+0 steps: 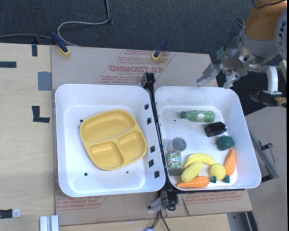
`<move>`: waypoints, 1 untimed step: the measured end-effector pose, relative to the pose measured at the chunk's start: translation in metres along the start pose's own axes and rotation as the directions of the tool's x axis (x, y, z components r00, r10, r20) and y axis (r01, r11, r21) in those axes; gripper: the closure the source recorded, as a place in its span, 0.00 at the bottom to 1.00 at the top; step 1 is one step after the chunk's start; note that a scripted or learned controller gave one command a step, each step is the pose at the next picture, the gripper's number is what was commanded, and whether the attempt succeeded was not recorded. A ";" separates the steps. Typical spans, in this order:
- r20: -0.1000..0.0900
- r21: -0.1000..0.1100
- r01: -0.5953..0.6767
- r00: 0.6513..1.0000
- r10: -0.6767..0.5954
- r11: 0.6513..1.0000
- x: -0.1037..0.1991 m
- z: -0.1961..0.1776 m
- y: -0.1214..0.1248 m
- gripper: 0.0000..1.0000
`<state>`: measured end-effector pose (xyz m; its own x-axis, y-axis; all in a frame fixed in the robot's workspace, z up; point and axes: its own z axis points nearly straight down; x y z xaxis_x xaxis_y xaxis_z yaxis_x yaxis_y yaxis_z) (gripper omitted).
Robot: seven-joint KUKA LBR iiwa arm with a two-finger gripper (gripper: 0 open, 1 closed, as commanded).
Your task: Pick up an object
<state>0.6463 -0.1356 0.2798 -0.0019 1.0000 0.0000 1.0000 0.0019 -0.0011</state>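
My gripper (pixel 216 80) hangs above the far rim of the right bin (pixel 241 129), fingers spread open with nothing between them. Below it in that bin lie a green bottle (pixel 198 115), a black block (pixel 215 128), a dark green object (pixel 225 142), a small jar with a grey lid (pixel 175 154), yellow bananas (pixel 196 164), a lemon (pixel 218 170) and two carrots (pixel 230 161) (pixel 194 182). The left bin (pixel 67 129) holds a yellow divided plate (pixel 113 138).
Both bins sit on a cardboard sheet (pixel 101 66) held by yellow-blue clamps (pixel 159 50) at its far edge. A cable (pixel 82 25) loops across the dark floor behind. A black clip (pixel 148 78) joins the bins at the far side.
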 end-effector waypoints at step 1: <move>0.001 0.003 -0.002 1.000 0.002 1.000 -0.038 0.094 -0.064 0.00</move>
<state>0.5824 -0.1737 0.1863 0.0001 1.0000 -0.0006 1.0000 -0.0001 -0.0038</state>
